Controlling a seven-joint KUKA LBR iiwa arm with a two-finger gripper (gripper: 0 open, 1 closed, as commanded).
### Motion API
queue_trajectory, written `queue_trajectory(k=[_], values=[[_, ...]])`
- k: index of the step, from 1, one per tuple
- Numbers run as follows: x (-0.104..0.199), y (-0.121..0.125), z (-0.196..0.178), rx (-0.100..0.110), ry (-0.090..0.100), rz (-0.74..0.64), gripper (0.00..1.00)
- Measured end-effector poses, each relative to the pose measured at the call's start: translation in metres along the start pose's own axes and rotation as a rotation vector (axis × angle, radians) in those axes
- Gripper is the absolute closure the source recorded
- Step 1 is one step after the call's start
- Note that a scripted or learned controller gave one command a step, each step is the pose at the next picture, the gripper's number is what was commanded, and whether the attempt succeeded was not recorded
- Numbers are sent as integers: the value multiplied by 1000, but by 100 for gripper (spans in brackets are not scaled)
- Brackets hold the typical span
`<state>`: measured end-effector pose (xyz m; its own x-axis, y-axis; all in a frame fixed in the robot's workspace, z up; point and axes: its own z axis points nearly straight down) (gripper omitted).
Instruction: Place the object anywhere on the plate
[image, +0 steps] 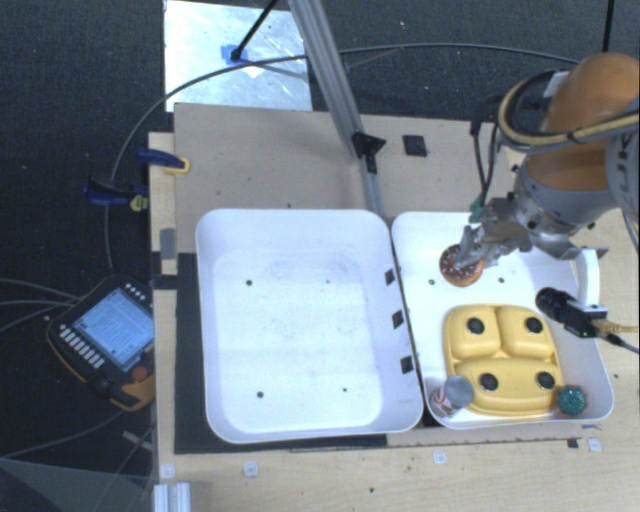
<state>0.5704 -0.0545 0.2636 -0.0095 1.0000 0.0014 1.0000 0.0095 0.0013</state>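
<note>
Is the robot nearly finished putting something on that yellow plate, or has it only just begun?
Early on, it seems. The yellow plate carries nothing on top yet. The claw is down at a small brown round object in the right bin, beyond the plate. Lifting it, carrying it over and setting it down remain.

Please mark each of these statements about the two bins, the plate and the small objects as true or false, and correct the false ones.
1. The yellow plate lies in the right bin. True.
2. The brown round object rests on the plate. False: it is above the bin floor, beyond the plate's far edge, right at the gripper.
3. The teal object sits at the plate's near right corner. True.
4. The plate has one single flat surface. False: it is divided into several compartments.
5. The grey object lies in the left bin. False: it is in the right bin, at the plate's near left corner.
</note>
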Motion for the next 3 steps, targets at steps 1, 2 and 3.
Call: queue_trajectory(k=[1,2,3], values=[[52,-15,4,1,1,-1,100],[102,-13,23,2,1,0,100],[166,-20,28,1,2,-2,100]])
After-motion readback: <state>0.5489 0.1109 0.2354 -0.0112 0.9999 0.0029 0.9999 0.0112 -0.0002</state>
